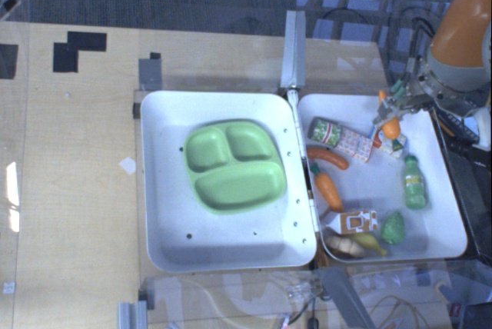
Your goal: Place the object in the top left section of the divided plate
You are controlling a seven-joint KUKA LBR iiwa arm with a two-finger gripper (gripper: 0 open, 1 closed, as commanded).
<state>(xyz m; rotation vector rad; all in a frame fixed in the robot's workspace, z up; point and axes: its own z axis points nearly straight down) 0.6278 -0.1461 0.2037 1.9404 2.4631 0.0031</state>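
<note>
Pale wooden bench (69, 189) under a slanted overhead view, with two shallow white bins set side by side. Left bin (165, 235): holds a green divided plate (234, 164), lying flat near the middle with its three sections bare; the far-left section (206, 148) is the goal and sits well apart from every other item. Right bin (446, 235): holds the loose stock, from left a sausage (328, 158), a carrot (328, 191), a can (325, 132), a small carton (358, 222), a banana (361, 244), a green lump (393, 228) and a green bottle (414, 183). Far right corner of that bin: the gripper (390, 120) hangs at the end of the arm, with a small orange piece (392, 129) at its tip. Whether the fingers clasp that piece or merely touch it cannot be told. Judging by this layout, the pick stage is in hand and the carry to the plate is not yet done.
</note>
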